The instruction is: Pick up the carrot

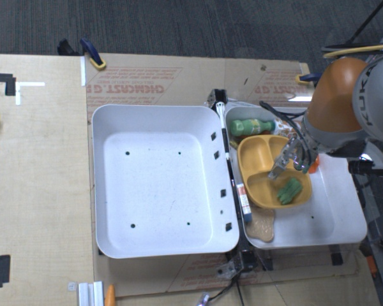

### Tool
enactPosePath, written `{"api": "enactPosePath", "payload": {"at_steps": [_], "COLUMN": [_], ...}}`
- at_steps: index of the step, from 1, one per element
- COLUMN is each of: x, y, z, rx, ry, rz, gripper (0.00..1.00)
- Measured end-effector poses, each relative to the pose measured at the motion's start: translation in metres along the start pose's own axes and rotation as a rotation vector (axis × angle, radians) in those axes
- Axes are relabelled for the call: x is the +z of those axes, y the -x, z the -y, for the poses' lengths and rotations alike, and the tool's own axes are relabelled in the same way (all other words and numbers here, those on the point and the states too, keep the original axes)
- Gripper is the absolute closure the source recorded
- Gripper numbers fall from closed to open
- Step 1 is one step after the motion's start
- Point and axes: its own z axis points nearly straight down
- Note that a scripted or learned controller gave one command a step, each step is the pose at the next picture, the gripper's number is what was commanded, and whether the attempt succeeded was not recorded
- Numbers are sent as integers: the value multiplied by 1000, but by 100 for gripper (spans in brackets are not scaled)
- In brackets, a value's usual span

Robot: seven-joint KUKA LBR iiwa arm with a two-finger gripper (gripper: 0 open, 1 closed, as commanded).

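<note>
a: where's the carrot?

b: a small orange sliver (313, 165) shows just right of the yellow two-part plastic dish (255, 152), tucked against the arm's wrist. i take that for the carrot, but so little of it shows that i can't be sure.

a: has the grey two-finger gripper (285, 165) got it?

b: not as far as i can see. the gripper hangs over the dish's right half, left of that orange bit, with nothing visible between its tips. whether they're apart or together i cannot tell; they blur into the dish. so i'd judge the pick not done: reaching, closing and lifting are all left.

a: what else sits by the dish?

b: a green knobbly vegetable toy (290, 190) in its lower compartment, a green bottle (250, 127) just above the dish, a tan flat piece (261, 225) below it, and a slim white-and-red tube (242, 199) along its left edge. the shallow white right bin (335, 218) holds them all.

a: hidden parts?

b: the grey-and-orange arm (338, 104) covers the bin's upper right corner.
</note>
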Motion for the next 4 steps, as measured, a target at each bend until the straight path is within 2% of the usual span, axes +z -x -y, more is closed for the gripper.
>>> {"api": "enactPosePath", "payload": {"at_steps": [1,2,3,4], "x": [5,5,5,16], "y": [-15,-44,-47,30], "z": [17,28,29,-10], "rx": [-330,-240,-75,-65], "ry": [16,20,23,-17], "rz": [33,34,29,-60], "gripper": [100,100,100,100]}}
